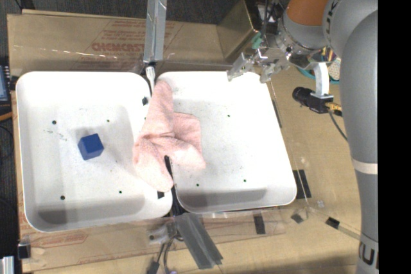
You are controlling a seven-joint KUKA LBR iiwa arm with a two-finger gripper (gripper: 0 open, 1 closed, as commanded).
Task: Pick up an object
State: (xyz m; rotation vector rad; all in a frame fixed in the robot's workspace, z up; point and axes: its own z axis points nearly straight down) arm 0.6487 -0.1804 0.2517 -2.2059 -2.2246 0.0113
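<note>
Gripper (252, 69) spread open and empty above the right bin's (276, 138) far rim — the pink cloth (168, 141) (draped over both bins) may slip or snag when pinched.

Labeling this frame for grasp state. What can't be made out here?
- Gripper, camera view: small and blurred over the right bin's far rim; finger gap unreadable.
- Pink cloth: draped across the divider between bins; it hides the rims beneath.
- Blue cube in the left bin: underside hidden.
- Arm: cut off by the frame's right and top edges.
</note>
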